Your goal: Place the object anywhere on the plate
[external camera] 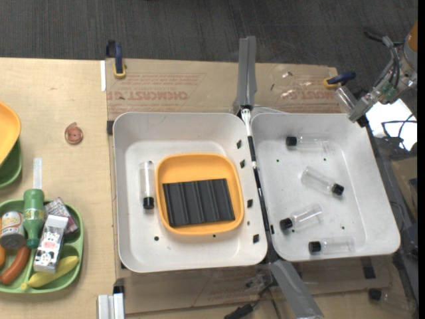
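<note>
Meanwhile the gripper hung at upper right, its opening impossible to judge, away from the plate.

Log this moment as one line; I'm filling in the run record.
arm: at right bin's far right corner | plate: yellow, left bin | vials: one beside plate, four in right bin | placed: none

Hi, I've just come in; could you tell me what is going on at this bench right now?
A robot arm is set up to put an object on the orange plate, which sits in the left bin with a dark ridged block on it. One clear vial lies beside the plate; four more lie loose in the right bin. The gripper is at the right bin's far right corner, above the rim, with nothing visibly in it. So no placing is under way yet.
</note>
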{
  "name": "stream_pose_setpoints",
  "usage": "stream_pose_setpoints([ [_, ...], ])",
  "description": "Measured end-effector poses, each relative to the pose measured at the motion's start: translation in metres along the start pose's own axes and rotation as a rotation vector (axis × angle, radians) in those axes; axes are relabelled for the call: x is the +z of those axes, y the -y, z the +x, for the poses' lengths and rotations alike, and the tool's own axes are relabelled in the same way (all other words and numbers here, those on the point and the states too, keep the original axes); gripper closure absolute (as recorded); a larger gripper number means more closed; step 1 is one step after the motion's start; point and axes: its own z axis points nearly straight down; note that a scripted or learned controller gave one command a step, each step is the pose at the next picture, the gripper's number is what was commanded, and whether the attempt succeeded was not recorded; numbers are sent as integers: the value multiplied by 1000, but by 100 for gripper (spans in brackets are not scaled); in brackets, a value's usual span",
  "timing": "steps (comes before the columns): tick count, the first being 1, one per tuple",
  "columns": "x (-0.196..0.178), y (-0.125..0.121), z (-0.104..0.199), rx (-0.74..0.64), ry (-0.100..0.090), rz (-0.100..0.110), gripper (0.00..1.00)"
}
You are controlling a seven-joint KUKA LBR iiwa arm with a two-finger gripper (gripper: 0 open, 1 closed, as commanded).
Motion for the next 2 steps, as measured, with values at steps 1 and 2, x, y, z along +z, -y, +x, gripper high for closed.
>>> stream_pose_setpoints([
  [1,-74,0,-1,-242,1,-1,100],
  [2,-15,53,33,-397,-4,1,100],
])
